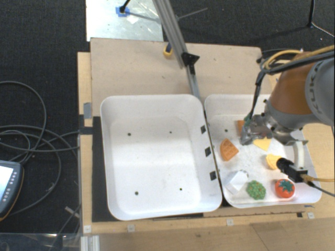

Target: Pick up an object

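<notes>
My gripper [247,135] hangs low over the right bin [217,104], near its middle. A small orange piece [239,125] lies right against its left side, partly hidden by it. A yellow wedge [263,144] lies just to its right. An orange-brown slice [228,149] rests a little to its lower left. Along the bin's front stand a white block [236,180], a green broccoli piece [256,190] and a red tomato [284,189]. A yellow lump [271,161] sits between the wedge and the tomato.
The left bin [107,156] stands beside the right one, sharing a middle wall with black clips. A grey slanted pole [172,27] crosses above the bench at the back. The arm's orange band [290,90] covers the right bin's far right corner.
</notes>
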Robot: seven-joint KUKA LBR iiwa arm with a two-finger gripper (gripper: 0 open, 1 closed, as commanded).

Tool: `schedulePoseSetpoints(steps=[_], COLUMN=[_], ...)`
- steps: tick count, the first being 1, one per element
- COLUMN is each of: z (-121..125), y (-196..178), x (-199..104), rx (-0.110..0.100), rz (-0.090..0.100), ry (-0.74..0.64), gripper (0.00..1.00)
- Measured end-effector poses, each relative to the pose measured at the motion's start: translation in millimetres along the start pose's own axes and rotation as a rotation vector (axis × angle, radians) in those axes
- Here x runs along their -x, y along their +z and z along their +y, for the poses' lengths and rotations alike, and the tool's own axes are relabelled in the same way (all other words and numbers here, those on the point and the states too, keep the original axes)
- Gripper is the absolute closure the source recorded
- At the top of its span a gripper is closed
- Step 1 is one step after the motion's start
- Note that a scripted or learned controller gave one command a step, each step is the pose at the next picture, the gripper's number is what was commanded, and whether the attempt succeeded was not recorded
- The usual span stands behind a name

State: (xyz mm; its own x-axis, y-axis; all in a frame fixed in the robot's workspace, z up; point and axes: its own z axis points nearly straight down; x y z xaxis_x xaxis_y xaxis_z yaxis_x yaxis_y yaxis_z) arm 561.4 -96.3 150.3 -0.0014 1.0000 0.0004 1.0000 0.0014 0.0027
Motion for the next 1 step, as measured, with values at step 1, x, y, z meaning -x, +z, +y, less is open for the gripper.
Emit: schedulePoseSetpoints(steps=[1], z=[6.3], y=[-50.4], x=[-8.9], rx=[0.004], rz=[-0.001], ry=[-0.005], gripper=[1.0])
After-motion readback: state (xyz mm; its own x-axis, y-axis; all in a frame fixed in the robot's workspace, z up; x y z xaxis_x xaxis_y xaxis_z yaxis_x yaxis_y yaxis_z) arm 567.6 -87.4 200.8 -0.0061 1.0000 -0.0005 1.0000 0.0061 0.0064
